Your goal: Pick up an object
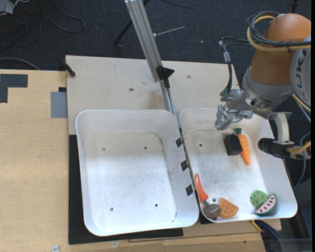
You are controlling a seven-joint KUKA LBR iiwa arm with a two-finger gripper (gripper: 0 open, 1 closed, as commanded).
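Observation:
The right bin (283, 185) holds several toy foods. An orange carrot (244, 148) with a green top lies beside a black block (232, 144) near the bin's middle. At the front rim lie a red chili (200, 188), a brown mushroom-like piece (213, 210), an orange waffle piece (227, 208), a green bumpy piece (259, 197) and a watermelon slice (266, 205). My gripper (224, 121) hangs over the back of the right bin, just above and behind the black block and carrot. Nothing shows between its tips.
The left bin (126, 169) stands beside the right one, with a divider and black clips (182, 164) between them. A slanted aluminium bar (147, 41) rises from the back of the bench. A black cable fitting (270, 147) hangs at the right.

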